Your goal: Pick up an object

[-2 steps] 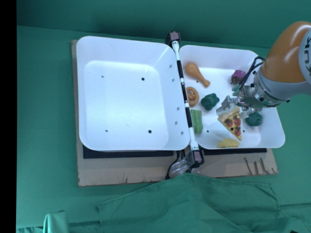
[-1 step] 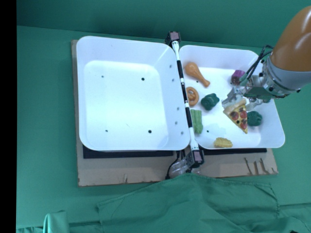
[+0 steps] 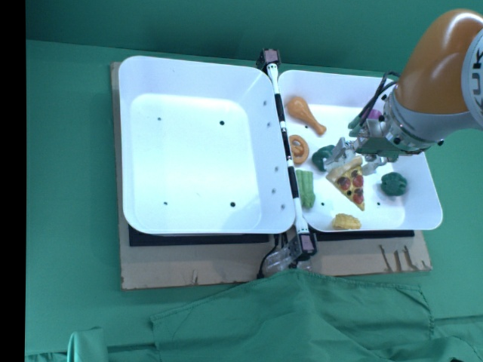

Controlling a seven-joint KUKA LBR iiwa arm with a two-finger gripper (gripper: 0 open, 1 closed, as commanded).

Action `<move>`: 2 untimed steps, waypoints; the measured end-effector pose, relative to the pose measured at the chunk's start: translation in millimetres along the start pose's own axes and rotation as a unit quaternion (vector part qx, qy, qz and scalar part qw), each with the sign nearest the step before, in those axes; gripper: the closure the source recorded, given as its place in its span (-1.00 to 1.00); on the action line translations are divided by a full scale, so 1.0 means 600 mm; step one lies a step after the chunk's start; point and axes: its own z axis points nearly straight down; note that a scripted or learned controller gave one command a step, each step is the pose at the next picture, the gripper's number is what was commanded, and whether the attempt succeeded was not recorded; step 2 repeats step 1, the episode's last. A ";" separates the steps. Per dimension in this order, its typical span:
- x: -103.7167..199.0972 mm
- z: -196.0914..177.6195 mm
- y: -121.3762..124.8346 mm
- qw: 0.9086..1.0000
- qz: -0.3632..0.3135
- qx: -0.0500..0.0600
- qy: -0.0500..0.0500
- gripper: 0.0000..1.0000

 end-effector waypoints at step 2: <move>0.012 -0.092 0.013 1.000 0.005 -0.004 -0.001 1.00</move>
